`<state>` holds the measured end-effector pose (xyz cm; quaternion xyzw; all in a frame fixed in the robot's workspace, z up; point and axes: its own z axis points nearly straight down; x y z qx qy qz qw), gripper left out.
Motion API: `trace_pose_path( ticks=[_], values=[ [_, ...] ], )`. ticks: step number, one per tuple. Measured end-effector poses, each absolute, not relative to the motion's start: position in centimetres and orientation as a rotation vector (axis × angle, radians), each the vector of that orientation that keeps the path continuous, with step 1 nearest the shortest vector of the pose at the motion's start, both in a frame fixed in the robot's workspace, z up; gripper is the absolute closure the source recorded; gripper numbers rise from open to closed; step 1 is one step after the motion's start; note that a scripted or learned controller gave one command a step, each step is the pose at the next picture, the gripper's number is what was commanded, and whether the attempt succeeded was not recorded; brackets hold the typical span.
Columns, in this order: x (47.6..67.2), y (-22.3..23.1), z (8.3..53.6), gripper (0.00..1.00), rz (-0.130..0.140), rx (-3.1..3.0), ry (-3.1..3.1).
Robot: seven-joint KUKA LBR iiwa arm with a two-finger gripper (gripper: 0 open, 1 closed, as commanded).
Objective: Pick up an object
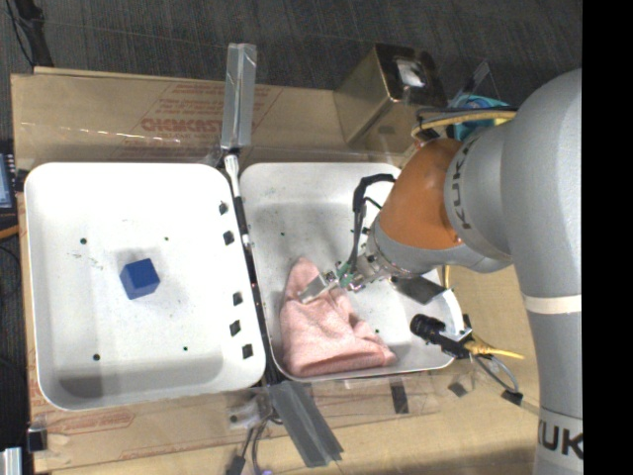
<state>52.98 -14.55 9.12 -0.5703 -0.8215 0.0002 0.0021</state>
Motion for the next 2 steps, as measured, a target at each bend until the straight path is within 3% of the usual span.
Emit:
trace_pose_path(
  ticks=[2],
  values=[
    [53.6, -9.9, 9.2, 0.00, 0.000, -1.676, -2.653]
  ],
)
